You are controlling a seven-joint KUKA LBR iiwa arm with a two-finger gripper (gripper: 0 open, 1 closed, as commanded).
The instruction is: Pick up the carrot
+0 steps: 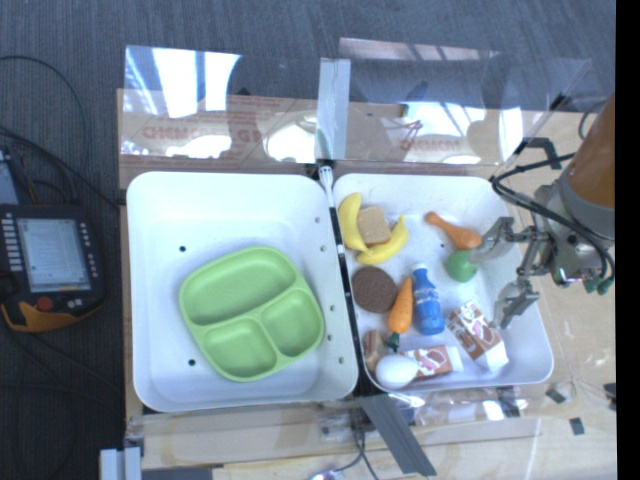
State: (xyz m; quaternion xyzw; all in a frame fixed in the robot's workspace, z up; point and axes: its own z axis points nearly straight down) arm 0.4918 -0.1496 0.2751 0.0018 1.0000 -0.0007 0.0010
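The carrot (401, 306), orange with a green tip at its lower end, lies upright in the picture near the middle of the right bin (525, 368). A blue bottle (428, 303) lies against its right side and a brown round cookie (373, 288) sits at its left. My gripper (506, 268) hovers at the right side of that bin, well to the right of the carrot. It is open, with nothing between its fingers (497, 234).
A banana (352, 230), a bread slice (374, 225), a drumstick (452, 230), a green ball (460, 266), two small cartons (476, 334) and an egg (396, 371) share the right bin. A green divided plate (252, 311) lies in the left bin (160, 228).
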